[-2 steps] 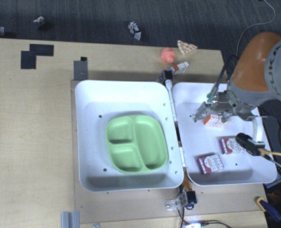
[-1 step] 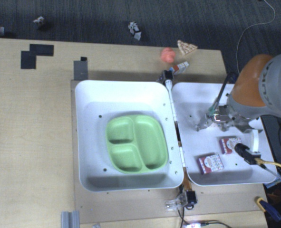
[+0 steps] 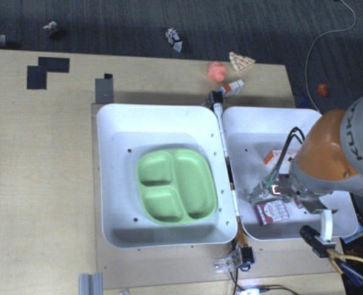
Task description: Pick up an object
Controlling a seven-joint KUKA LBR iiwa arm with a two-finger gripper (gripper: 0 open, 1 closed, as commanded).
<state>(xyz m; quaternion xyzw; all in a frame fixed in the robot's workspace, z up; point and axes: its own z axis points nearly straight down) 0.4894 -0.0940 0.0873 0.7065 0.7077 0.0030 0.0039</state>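
Observation:
In the right bin (image 3: 249, 128) lies a small dark red packet (image 3: 272, 212) near the front wall. My gripper (image 3: 273, 192) hangs low right above it, at the end of the grey arm with the orange band (image 3: 325, 152). A small orange and white object (image 3: 269, 158) lies further back in the same bin, partly hidden by the arm's cable. The arm covers most of the bin's right half.
The left bin (image 3: 113, 140) holds a green divided tray (image 3: 176, 185). On the bench behind the bins lie a pink ball (image 3: 217, 72), a pizza-slice toy (image 3: 241, 61) and a small marker-like object (image 3: 230, 89). Cables and clips sit at the front edge.

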